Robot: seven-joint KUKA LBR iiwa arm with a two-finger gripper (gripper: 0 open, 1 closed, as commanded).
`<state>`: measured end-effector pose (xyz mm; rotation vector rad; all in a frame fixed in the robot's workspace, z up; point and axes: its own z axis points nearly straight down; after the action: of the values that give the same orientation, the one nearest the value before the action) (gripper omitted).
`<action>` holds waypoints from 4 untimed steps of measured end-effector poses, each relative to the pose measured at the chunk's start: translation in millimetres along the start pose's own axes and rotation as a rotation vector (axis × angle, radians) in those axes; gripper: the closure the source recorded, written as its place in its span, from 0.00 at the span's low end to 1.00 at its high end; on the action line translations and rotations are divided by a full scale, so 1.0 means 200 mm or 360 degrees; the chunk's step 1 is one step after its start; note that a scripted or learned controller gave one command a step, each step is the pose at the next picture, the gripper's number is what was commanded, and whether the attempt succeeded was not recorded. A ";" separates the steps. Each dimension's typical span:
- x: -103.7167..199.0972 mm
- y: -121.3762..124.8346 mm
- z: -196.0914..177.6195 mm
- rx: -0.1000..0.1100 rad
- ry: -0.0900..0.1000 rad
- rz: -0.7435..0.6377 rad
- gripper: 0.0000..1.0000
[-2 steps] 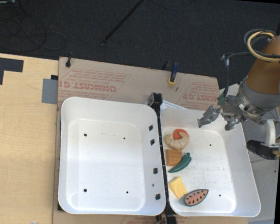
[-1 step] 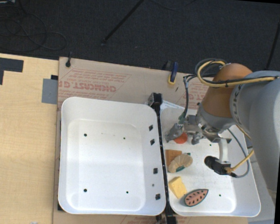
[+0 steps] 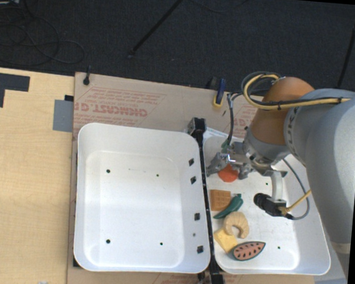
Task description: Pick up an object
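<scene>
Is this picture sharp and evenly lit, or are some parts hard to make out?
Camera view: the white bins are bright and nearly shadowless, toys like the melon slice read clearly, the floor behind is dark, and the pincer area is small and murky.

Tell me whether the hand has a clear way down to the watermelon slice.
Probably yes: the watermelon slice lies uncovered near the right bin's front edge, nothing on top, though the croissant and yellow piece crowd its left.
</scene>
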<state>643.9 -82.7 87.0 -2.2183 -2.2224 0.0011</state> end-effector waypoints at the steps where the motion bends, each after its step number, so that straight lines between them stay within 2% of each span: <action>1: -0.01 0.00 -0.05 0.0005 0.0000 0.0004 1.00; 2: -0.08 0.00 -0.19 -0.0004 -0.0002 0.0003 1.00; 3: -0.52 -0.24 0.01 0.0008 -0.0003 0.0013 1.00; 4: -0.65 0.01 -0.01 -0.0007 -0.0004 -0.0004 1.00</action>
<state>646.2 -211.7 88.4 -2.2191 -2.2285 -0.0007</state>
